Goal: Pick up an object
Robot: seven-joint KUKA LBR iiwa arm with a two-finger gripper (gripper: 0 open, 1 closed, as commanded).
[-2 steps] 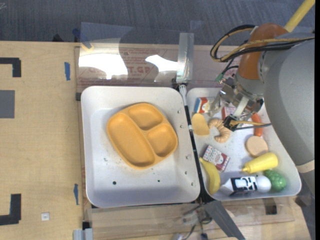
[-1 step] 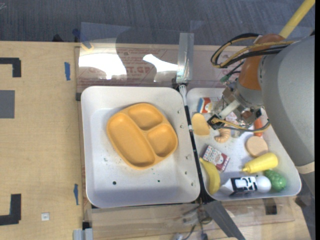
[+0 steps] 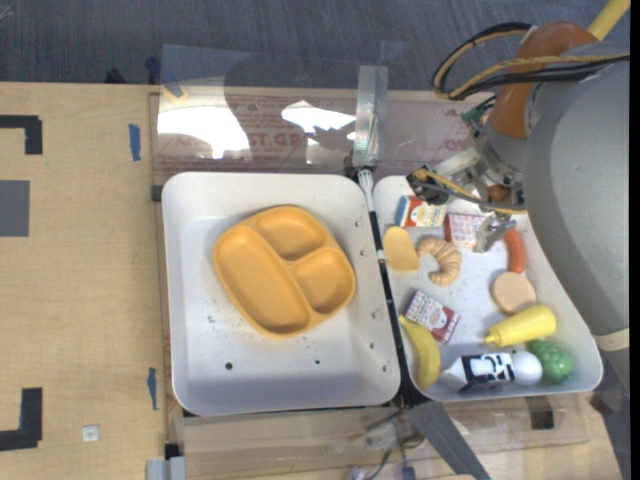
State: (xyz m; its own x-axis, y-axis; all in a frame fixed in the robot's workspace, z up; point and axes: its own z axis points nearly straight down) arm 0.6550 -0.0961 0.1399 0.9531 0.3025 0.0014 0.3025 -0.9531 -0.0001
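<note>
Gripper (image 3: 492, 230) sits low among the toy food (image 3: 440, 260).

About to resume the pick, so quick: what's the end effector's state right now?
End effector: over the right bin, near the small red and white carton; open or closed cannot be told, nothing seen held.

The right white bin (image 3: 585, 373) holds a crowd of small toy foods. A yellow plastic banana (image 3: 424, 351) lies along its left wall, with a tan croissant (image 3: 442, 259) above it. A red-and-white carton (image 3: 432, 314) sits between them. An orange sausage (image 3: 516, 251), a round tan bun (image 3: 513, 291), a yellow squeeze bottle (image 3: 522, 325), a green broccoli piece (image 3: 554, 361) and a black-and-white bottle (image 3: 495, 369) lie toward the right and near edge.
</note>
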